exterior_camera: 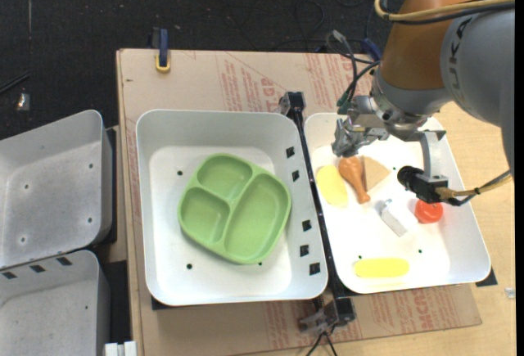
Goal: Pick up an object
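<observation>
My gripper hangs over the upper left part of the right bin, just above the top end of an orange-brown drumstick-shaped toy. The toy lies on the bin floor beside a tan wedge. A pale yellow oval piece lies to its left. Further right are a small grey-white block and a red piece. A bright yellow long piece rests near the bin's front.
The left bin holds a green divided plate. A black divider with clips runs between the bins. A white lid lies off to the left of the bench. Cables trail from the arm over the right bin's back edge.
</observation>
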